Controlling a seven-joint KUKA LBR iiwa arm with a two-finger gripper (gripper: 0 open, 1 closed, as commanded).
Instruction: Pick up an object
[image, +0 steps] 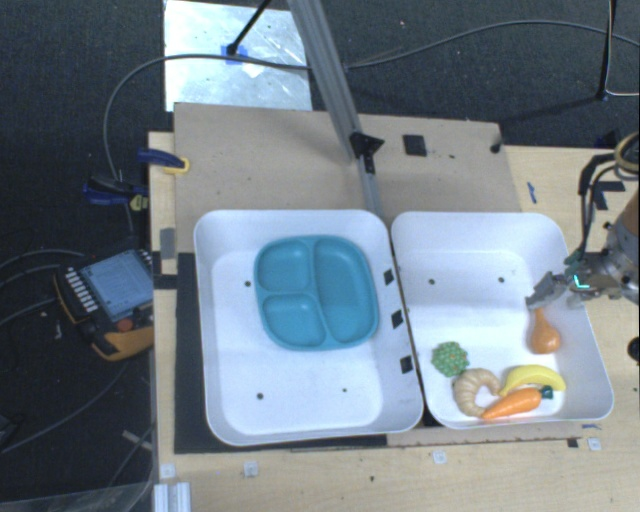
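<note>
L bin (225, 330) w/ blue plate (316, 291); R bin (480, 250) w/ toy food (500, 385).

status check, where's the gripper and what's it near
Gripper low at right bin's right side, just above the orange pear-shaped toy. Nothing seen held. Banana, carrot, broccoli clustered nearby. Blue plate in left bin.

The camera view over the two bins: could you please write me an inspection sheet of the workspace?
Surface: tan bench board bearing two shallow white bins, left bin and right bin.
Job's things: in the right bin, orange pear-shaped toy, green broccoli toy, beige croissant toy, yellow banana toy, orange carrot toy.
Clutter: blue divided plate in the left bin.
Grippers: two-finger gripper just above the pear-shaped toy.
Cables: black cables on the dark floor.
Surroundings: blue-and-orange handheld device at left.
</note>
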